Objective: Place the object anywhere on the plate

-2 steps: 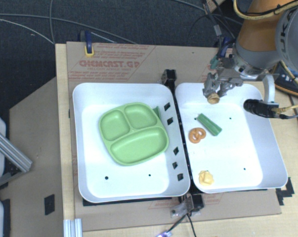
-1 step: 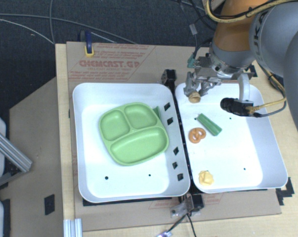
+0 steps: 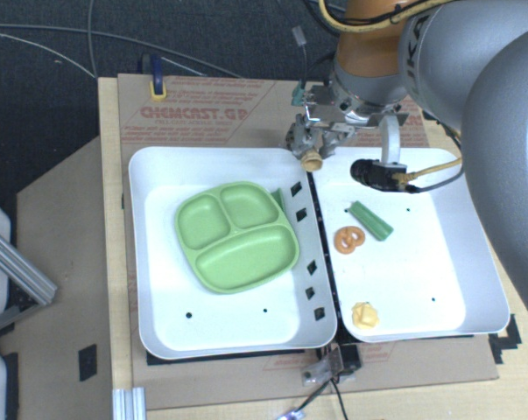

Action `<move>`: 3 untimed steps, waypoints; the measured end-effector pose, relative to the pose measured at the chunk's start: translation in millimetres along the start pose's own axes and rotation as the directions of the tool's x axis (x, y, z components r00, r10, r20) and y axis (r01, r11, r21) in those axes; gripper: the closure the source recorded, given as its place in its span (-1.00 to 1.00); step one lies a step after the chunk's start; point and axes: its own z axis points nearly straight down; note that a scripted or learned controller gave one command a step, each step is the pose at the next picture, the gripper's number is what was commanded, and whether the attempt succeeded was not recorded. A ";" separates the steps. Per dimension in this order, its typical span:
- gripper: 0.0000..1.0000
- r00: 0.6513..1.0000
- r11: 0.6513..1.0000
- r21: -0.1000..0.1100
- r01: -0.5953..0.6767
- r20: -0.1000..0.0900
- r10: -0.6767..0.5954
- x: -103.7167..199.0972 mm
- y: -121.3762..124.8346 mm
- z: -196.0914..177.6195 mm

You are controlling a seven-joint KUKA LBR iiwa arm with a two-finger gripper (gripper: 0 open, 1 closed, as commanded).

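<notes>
Claw [image 3: 313, 151]: I'm hovering it over far edge of the bins, at the divider; small tan object [image 3: 312, 158] sitting at its tip; grip state — can't tell. Green plate [image 3: 237, 236]: lying in left bin [image 3: 158, 304]. Right bin [image 3: 439, 278]: holding green stick [image 3: 370, 220], pretzel [image 3: 348, 239], yellow piece [image 3: 364, 315] nr its near edge.

We see a green divided plate [image 3: 237, 236] in the left bin [image 3: 150, 234]; in the right bin [image 3: 439, 261] lie a pretzel [image 3: 348, 239], green stick [image 3: 370, 220] and yellow piece [image 3: 364, 315]. The tool [image 3: 314, 147] hangs above the bins' far edge.
</notes>
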 end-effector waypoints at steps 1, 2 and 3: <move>1.00 1.000 1.000 0.000 -0.001 0.001 0.001 48.1 18.0 1.9; 1.00 1.000 1.000 0.005 -0.001 0.000 0.001 106.7 15.9 22.8; -1.00 1.000 1.000 0.004 -0.005 0.002 0.005 103.1 16.5 21.2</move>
